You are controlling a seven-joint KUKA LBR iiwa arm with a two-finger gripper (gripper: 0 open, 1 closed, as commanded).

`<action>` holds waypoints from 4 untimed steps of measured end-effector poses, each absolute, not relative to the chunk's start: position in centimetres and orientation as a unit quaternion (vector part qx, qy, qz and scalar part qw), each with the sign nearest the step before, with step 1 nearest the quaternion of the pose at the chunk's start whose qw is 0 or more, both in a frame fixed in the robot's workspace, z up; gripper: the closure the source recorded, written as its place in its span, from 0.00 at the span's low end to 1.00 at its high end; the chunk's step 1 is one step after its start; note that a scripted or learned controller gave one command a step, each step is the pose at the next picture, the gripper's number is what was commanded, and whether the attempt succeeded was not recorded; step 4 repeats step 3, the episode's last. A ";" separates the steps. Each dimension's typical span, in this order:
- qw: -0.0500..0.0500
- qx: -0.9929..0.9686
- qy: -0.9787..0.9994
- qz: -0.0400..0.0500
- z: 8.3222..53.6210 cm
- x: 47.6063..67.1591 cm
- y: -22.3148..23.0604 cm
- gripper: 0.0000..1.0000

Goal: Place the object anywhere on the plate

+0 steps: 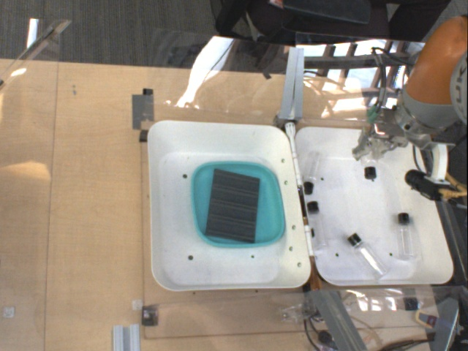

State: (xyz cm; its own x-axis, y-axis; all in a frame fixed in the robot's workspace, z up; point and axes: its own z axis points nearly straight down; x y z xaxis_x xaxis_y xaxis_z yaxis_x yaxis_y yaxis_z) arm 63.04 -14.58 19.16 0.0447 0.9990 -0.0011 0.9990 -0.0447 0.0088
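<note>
In the left bin (pixel 168 269), near the middle of the frame, you have the teal plate (pixel 272 221) with a dark ribbed block (pixel 233 206) already lying flat on it, well inside the rim on every side, so by the look of things the placing is as good as done. At the upper right of the frame the gripper (pixel 376 143) hangs over the far part of the right bin (pixel 428 273); whether it is open or closed you cannot tell from this angle, and nothing can be made out in its grasp. Just below it in the frame sits a small black piece (pixel 370 172), and across that bin lie several clear vials with black caps, one near the lower middle (pixel 363 249) and one toward the right wall (pixel 404 234). If you count the block as the object, the best handling now is to leave the plate alone and carry the arm away high. Should you need to cross back over the left bin, lift clear of the divider (pixel 300 196) between the two bins first, because the raised rims meet there. The left bin has bare white floor all round the plate, so there is room to come straight down over it. The right bin is more cluttered, and a low sweep there could knock the vials about.
</note>
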 end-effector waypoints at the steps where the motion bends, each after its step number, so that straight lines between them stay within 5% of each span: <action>1: 0.003 0.640 0.769 0.003 22.1 58.3 -2.7 1.00; 2: 0.001 0.679 0.734 0.002 18.5 55.2 8.3 1.00; 3: 0.001 0.679 0.734 0.002 18.5 55.2 8.2 0.00; 4: 0.001 0.679 0.734 0.002 18.5 55.2 8.2 0.00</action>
